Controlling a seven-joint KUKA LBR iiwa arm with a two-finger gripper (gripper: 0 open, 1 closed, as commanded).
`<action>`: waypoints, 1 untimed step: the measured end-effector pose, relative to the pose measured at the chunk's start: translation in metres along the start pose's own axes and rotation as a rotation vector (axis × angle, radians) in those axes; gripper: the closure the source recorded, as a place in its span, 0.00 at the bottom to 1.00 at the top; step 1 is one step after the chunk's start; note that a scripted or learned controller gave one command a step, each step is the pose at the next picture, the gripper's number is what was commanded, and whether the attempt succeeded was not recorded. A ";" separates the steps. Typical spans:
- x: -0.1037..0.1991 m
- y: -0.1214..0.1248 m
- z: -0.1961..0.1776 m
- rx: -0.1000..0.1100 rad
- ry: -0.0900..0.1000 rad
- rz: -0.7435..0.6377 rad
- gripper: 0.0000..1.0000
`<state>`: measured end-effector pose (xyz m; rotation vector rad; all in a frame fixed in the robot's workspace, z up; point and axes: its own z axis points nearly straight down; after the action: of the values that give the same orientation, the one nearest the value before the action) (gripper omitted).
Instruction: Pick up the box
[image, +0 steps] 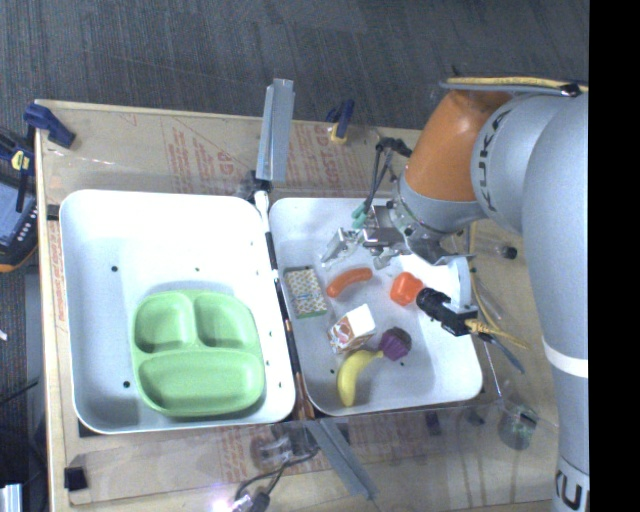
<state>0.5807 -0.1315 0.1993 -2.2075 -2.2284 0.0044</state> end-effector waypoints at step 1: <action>0.031 -0.002 0.107 -0.006 -0.015 0.128 0.00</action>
<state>0.5775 -0.1002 0.0923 -2.3560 -2.0930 0.0148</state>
